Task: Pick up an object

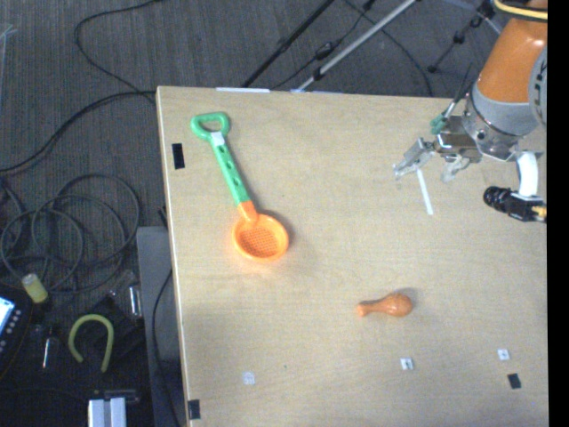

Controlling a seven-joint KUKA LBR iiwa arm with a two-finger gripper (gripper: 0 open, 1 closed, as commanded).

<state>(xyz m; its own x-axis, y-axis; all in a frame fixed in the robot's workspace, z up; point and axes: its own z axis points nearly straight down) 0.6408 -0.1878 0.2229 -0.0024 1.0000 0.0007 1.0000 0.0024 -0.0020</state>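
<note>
Two candidates on the bench [356,167]: green-handled orange strainer spoon [242,205] at 9 o'clock, small orange drumstick toy [388,306] at 6. Gripper [431,163] at 2 o'clock, fingers spread, empty. Best: center over the drumstick, descend straight, close across its narrow neck.

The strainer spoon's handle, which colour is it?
Green, on the strainer spoon with an orange bowl, in the camera view.

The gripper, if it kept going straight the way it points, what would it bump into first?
Probably just the bare tan bench top. The gripper points down and leftward, and the orange drumstick toy and the green-handled orange scoop both lie off that line, though depth is hard to judge.
</note>
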